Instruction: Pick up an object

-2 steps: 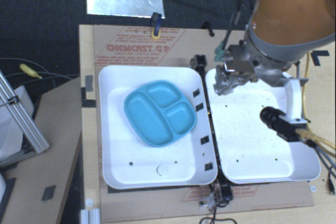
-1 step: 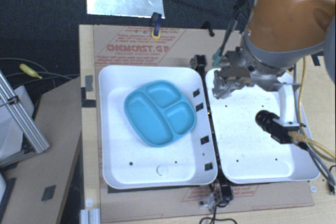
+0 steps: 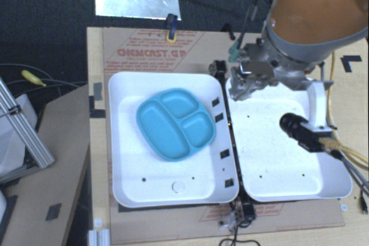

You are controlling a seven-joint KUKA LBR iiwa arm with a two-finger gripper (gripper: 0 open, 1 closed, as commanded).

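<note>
Over on the left, the left bin (image 3: pixel 124 181) holds a blue divided plate (image 3: pixel 174 123), lying flat and turned at a slant in the upper middle of the bin floor, apart from every wall. It is a soft sky blue with rounded corners, split into one long compartment along its left side and two smaller ones on its right, all bare. A few small dark spots mark the white floor below it. Black clips sit along the seam where the two bins meet. Across that seam, the right bin (image 3: pixel 288 181) shows plain white floor with some tiny dark dots. Above its upper left corner hangs the gripper (image 3: pixel 242 89), under the grey arm with its orange band, well apart from the plate. Whether it is spread or closed I cannot tell from here.
</note>
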